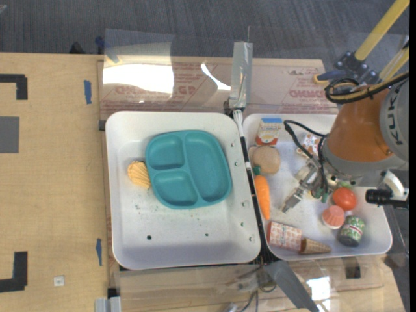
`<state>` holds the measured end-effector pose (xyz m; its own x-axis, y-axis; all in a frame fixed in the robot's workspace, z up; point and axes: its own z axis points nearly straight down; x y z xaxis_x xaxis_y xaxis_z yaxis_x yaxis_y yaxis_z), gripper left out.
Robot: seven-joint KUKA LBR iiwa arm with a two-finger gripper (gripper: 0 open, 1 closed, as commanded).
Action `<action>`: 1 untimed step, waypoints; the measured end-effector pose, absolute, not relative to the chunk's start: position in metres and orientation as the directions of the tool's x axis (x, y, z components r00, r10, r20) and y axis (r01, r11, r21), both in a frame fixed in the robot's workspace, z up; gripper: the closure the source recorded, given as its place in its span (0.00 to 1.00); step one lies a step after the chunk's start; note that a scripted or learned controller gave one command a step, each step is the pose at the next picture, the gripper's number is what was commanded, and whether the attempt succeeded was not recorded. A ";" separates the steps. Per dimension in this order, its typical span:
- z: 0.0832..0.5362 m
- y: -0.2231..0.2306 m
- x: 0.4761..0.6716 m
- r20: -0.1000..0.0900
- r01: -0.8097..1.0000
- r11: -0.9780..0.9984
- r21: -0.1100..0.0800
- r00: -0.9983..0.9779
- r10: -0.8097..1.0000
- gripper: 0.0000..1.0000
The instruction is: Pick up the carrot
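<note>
Hand [296, 199] hangs just right of the carrot [262, 197], nothing between its fingers; their spacing cannot be told. Carrot lies along the right bin's [383, 242] left wall. Judged light, rigid, smooth-skinned: grip mid-length, across its width.

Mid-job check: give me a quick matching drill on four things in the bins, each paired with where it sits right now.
Things:
1. carrot
2. teal divided plate
3. ice cream cone
4. yellow shell-shaped toy

Places:
A. near front edge of the right bin
B. against the plate's left edge in the left bin
C. along the left wall of the right bin, lying lengthwise
D. middle of the left bin

Pairs: 1-C, 2-D, 3-A, 4-B

The gripper hangs to the right of the carrot, apart from it.
</note>
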<state>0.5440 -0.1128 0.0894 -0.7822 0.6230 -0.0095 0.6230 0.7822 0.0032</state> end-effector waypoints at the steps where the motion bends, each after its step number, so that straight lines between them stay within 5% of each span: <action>1: 0.089 -0.094 0.569 -0.009 0.662 0.749 0.005 -0.749 0.662 0.00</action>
